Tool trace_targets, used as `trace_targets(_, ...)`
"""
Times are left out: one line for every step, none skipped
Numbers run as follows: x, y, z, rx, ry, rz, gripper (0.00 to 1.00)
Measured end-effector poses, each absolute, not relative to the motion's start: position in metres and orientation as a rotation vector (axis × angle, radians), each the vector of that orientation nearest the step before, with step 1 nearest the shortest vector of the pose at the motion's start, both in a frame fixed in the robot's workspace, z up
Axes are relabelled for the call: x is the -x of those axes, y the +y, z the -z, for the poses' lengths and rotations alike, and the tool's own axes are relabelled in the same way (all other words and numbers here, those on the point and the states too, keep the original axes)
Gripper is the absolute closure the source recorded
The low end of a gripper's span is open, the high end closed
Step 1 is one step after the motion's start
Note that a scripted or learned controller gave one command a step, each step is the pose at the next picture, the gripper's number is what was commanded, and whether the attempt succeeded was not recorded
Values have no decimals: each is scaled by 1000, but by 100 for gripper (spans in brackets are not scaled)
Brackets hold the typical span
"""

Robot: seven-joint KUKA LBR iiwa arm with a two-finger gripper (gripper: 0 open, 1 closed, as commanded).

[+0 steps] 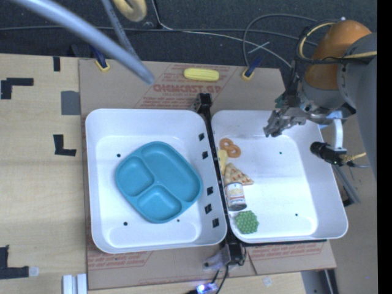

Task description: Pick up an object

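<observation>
My gripper (274, 128) hangs over the far side of the right bin (306, 225), near its back rim, with nothing seen between its tips. Along that bin's left wall lie a pretzel (229, 147), a pizza slice (236, 175), a small can (235, 196) and a green broccoli piece (247, 222), all well to the left and nearer than the gripper. The left bin (104, 225) holds a blue divided plate (158, 180).
A yellow banana-like toy (201, 75) lies on the cardboard behind the bins. A grey pole (79, 26) crosses the upper left. Cables run along the back. Black clips mark the divider between the bins.
</observation>
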State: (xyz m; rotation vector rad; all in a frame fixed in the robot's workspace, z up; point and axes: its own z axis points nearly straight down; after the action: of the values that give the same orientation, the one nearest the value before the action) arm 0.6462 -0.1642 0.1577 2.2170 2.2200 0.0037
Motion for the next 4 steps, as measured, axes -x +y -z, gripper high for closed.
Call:
trace_targets(-645, -161, -200, -2218, 2222, -2, 100)
trace_targets(-645, -160, -204, -2220, 2223, 0, 100)
trace_targets(-629, -111, -197, -2219, 2227, 3, 100)
trace_targets(-622, -67, -196, -2219, 2227, 3, 100)
